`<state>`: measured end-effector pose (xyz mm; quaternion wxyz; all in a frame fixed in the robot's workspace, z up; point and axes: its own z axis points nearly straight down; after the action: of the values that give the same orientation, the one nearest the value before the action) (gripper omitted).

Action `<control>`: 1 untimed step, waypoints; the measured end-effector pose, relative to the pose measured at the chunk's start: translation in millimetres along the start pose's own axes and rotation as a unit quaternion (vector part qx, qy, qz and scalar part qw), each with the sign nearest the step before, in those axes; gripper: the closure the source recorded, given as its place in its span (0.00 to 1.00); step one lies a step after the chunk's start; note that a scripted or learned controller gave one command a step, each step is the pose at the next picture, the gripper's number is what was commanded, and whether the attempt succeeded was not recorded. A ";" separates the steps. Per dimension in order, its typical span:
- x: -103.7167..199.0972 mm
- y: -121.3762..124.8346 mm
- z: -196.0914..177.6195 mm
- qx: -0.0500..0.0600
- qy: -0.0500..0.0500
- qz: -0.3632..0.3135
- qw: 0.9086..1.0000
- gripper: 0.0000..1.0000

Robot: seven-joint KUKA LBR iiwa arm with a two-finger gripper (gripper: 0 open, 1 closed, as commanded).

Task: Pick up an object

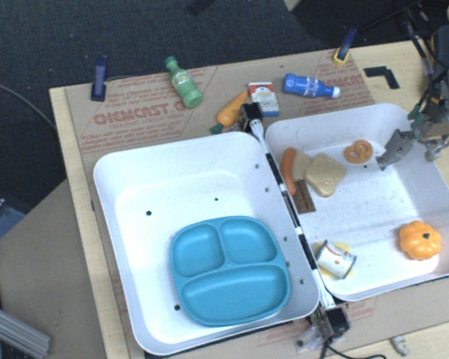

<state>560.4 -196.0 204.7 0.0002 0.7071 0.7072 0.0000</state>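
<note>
Over the right bin's (430, 183) far edge, gripper (411, 150) empty.

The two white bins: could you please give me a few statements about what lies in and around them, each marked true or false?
1. The blue divided plate lies in the left bin. True.
2. The orange pumpkin lies in the left bin. False: it lies in the right bin.
3. The green bottle lies outside both bins. True.
4. The gripper holds the sausage. False: it is apart from it.
</note>
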 end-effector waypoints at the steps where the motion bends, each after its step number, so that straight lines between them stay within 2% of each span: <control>1: 107.3 67.7 68.7 0.000 0.001 -0.001 1.000 0.00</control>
<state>628.1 -88.8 135.9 -0.0011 0.7061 0.7082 0.0007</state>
